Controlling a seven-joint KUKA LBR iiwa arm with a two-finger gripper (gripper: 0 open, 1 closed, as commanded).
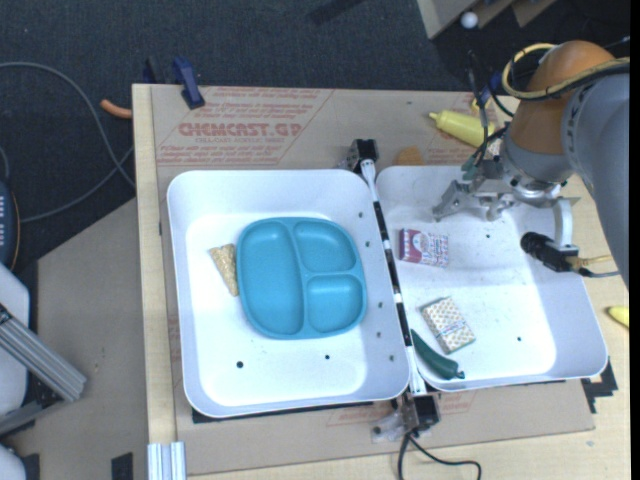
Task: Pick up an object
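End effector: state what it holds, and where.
Nothing is held: the end effector hangs above the right bin, apart from the pink carton and patterned packet.

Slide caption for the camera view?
End effector over the right bin, near a carton and patterned packet; blue divided plate in the left bin.

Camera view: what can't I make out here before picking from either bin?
- Tan piece: its right side is hidden by the plate.
- Green thing: lies tight against the right bin wall, shape unclear.
- Carton: print too small to read.
- Far corner of the right bin: covered by the arm and end effector.
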